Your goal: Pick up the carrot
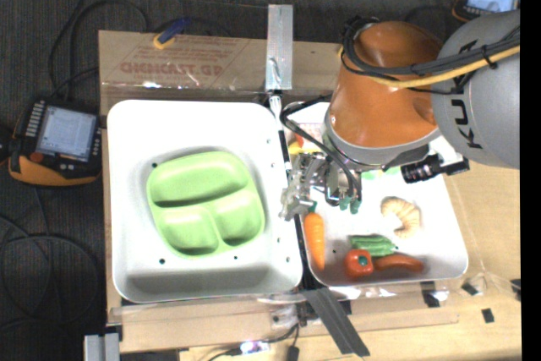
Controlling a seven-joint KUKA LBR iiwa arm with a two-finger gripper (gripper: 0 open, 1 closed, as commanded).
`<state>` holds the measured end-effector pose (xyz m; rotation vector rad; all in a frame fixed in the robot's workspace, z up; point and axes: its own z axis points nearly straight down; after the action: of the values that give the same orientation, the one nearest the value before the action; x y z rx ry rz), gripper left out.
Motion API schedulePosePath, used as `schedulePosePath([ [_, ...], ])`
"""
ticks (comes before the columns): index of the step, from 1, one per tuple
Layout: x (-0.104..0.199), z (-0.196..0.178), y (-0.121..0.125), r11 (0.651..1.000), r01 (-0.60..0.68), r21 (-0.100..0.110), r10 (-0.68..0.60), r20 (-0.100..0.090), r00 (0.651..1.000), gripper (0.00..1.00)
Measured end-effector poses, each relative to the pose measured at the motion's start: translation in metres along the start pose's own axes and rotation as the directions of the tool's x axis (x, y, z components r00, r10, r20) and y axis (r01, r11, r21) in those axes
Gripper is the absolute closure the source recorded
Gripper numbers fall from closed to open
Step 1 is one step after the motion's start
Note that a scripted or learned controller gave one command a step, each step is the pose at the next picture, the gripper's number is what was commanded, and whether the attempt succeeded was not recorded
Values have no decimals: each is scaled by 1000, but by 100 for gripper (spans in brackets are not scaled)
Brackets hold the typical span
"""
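Observation:
The carrot [314,238] is orange and lies lengthwise along the left wall of the right bin [448,254], its thick end toward the gripper. My gripper [319,197] hangs just above the carrot's upper end, under the orange band of the arm [385,89]. Nothing shows between its fingers. The arm hides the back half of the right bin.
A green divided plate [205,200] lies in the left bin [135,131]. In the right bin are a croissant [402,212], a green vegetable [373,244] and a red pepper [380,264] near the front wall. A handheld controller [56,141] sits left of the bench.

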<state>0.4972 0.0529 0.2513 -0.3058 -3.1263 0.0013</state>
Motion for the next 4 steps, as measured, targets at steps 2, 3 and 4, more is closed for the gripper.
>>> schedulePosePath([
  [2,-3,-51,-9,888,459,0,-459,3,888,100],
  [3,-23,-184,-4,752,660,0,-660,6,752,100],
  [4,-16,-86,-21,549,836,0,-836,2,549,100],
])
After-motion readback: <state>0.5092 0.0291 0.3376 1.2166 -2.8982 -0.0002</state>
